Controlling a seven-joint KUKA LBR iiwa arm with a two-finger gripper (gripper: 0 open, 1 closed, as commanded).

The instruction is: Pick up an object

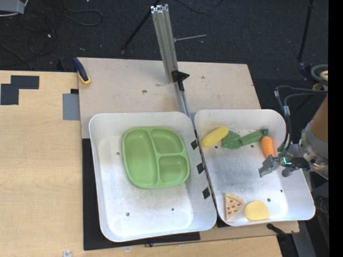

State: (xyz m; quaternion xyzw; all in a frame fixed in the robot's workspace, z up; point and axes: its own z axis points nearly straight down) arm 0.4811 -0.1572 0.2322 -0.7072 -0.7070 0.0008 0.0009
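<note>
Orange carrot (pixel 267 145) lies in the right bin (pixel 273 119), just beside the gripper (pixel 274 165), whose fingers are open and hold nothing. Left bin (pixel 107 202) holds a green divided plate (pixel 156 157).

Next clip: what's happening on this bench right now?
A grey robot arm reaches in from the right over the right bin, its gripper low beside the orange carrot. Nothing shows between its jaws. That bin also holds a corn cob, a green toy, a pizza slice and a yellow piece. The left bin holds a green divided plate.
</note>
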